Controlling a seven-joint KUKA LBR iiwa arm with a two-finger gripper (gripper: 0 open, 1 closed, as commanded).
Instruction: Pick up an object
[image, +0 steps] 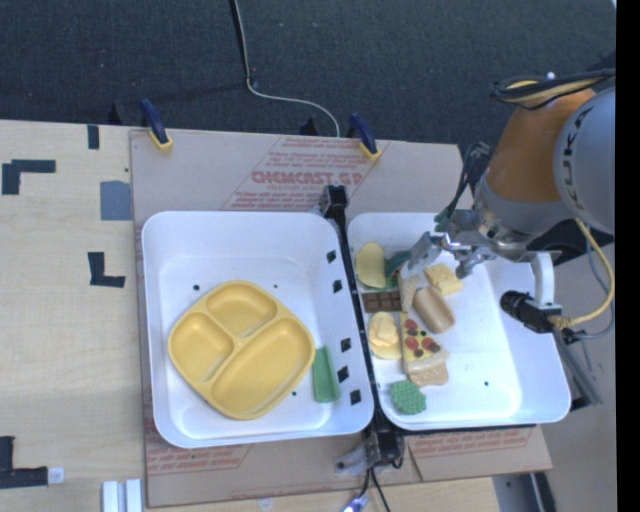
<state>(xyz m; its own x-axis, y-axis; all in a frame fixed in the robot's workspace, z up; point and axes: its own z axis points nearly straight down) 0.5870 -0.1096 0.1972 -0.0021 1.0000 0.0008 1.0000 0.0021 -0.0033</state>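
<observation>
Spread wide and empty, the jaws of the metal two-finger gripper (447, 254) hang over the right white bin (520, 395). So nothing is picked up yet; closing and lifting remain. Just below them lie a pale yellow block (444, 279) and a tan hot-dog-shaped toy (433, 308). From the right, the grey arm's orange-banded wrist (527, 150) leans down over that bin.
</observation>
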